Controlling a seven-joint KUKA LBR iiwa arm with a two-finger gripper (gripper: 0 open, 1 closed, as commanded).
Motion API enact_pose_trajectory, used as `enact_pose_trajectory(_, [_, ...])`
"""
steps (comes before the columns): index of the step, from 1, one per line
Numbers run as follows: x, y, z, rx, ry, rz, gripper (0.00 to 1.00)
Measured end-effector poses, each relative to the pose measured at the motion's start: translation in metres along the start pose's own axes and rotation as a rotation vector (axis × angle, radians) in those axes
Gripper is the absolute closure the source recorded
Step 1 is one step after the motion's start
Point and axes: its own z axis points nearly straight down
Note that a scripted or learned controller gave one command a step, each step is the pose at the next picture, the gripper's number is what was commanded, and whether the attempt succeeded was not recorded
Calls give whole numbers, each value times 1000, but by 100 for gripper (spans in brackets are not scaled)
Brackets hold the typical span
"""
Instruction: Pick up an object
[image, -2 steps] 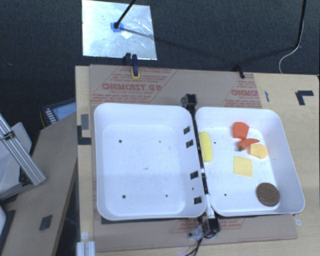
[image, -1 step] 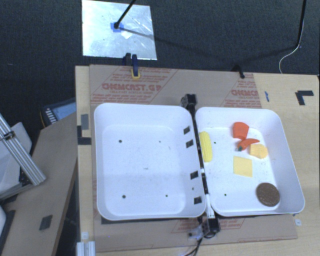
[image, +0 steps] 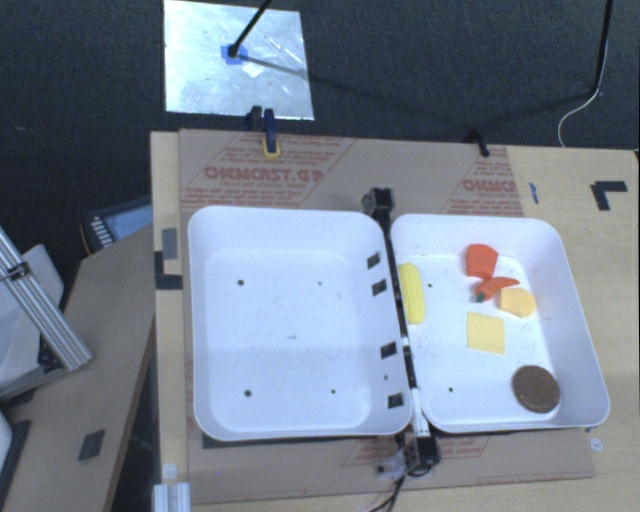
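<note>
The right bin holds several small objects. A yellow corn cob lies along its left wall. An orange piece sits near the back, with a small orange carrot just below it. A yellow-orange cheese chunk rests to the right of the carrot. A flat yellow square slice lies in the middle of the bin. A round brown cookie sits near the front right corner.
The left bin stands beside the right one, joined by black clips along the shared edge. Both rest on a cardboard sheet. A shiny metal plate lies on the dark floor behind.
</note>
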Motion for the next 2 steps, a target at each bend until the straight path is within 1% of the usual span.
enact_pose_trajectory(2, [0, 0, 0, 0, 0, 0, 100])
